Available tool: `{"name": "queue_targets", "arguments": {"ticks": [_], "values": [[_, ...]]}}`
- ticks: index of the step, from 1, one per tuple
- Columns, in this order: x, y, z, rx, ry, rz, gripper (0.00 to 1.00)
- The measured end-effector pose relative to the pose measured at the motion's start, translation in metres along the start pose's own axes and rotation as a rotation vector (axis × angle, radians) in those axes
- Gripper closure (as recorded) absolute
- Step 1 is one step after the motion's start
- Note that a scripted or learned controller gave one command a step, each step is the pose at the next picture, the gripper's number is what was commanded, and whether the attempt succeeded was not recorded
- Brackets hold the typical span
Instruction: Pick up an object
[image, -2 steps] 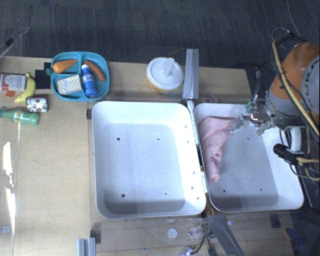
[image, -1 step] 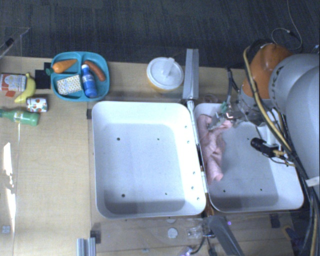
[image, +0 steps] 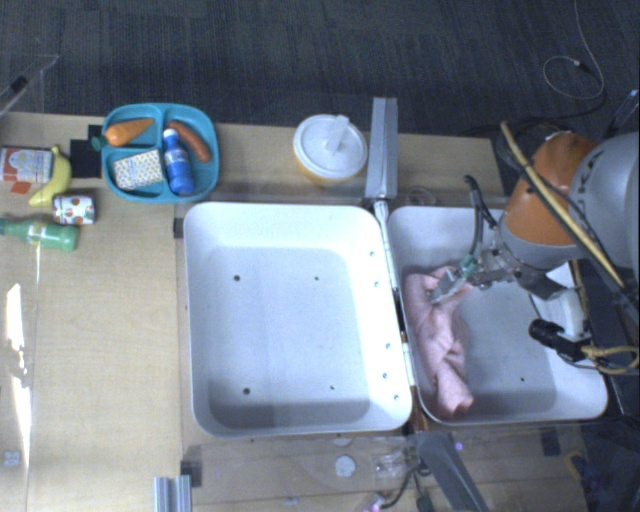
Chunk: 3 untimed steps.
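Observation:
A crumpled pink cloth (image: 441, 343) lies along the left side of the right bin (image: 530, 405), running from its middle down toward the front wall. My gripper (image: 456, 283) reaches in from the right and sits low at the cloth's upper end, touching or just above its folds. The grey wrist with the orange band (image: 540, 205) hangs over the bin's back right part and hides some of the floor there.
The left bin (image: 290, 320) stands beside the right one, with a metal divider (image: 380, 150) behind their shared wall. On the bench to the far left are a blue divided plate (image: 160, 150) of toy food, a banana (image: 52, 178), a can (image: 74, 209) and a green bottle (image: 40, 234). A lidded white cup (image: 330, 148) stands behind the bins.

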<state>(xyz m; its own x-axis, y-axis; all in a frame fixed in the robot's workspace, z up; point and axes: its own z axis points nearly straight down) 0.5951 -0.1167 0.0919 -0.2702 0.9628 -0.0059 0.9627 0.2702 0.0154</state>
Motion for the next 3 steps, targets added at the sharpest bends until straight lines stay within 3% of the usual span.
{"name": "queue_targets", "arguments": {"ticks": [1, 2, 3], "values": [[0.008, 0.062, 0.001, -0.001, -0.001, -0.047, 0.0], [0.023, 0.068, -0.094, 0.009, 0.003, 0.093, 0.0], [0.061, 0.035, -0.092, 0.015, 0.004, 0.29, 0.0]]}}
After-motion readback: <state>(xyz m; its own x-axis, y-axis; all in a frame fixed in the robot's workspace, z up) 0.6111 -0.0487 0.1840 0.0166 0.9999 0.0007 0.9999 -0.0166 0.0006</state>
